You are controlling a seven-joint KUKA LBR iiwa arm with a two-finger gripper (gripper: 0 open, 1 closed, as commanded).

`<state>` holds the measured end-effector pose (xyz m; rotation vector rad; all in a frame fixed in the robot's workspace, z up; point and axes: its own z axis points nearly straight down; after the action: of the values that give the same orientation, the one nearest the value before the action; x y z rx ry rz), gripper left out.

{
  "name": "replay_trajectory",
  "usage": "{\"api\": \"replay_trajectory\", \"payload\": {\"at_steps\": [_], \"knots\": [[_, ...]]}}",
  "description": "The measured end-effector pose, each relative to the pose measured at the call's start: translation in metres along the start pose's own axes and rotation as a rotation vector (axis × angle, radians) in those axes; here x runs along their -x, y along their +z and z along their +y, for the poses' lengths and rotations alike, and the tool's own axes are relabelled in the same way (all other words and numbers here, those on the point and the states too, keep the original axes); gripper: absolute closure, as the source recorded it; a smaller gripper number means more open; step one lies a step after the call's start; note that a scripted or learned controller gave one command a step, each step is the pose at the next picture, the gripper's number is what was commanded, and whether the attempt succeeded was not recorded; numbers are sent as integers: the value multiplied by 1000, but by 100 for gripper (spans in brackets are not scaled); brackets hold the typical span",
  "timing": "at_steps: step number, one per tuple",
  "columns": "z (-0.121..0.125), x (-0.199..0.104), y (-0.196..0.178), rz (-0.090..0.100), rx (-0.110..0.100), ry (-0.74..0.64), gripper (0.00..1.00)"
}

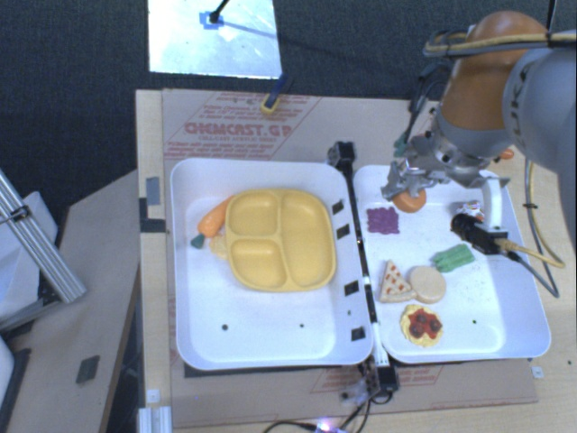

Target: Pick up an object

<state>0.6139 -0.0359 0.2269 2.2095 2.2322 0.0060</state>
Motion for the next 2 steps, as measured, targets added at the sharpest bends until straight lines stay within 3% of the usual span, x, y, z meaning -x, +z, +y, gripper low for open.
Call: {"api": "replay_trajectory", "payload": {"at_steps": [2], "knots": [[2, -115, 12, 0, -2, 0, 100]]}}
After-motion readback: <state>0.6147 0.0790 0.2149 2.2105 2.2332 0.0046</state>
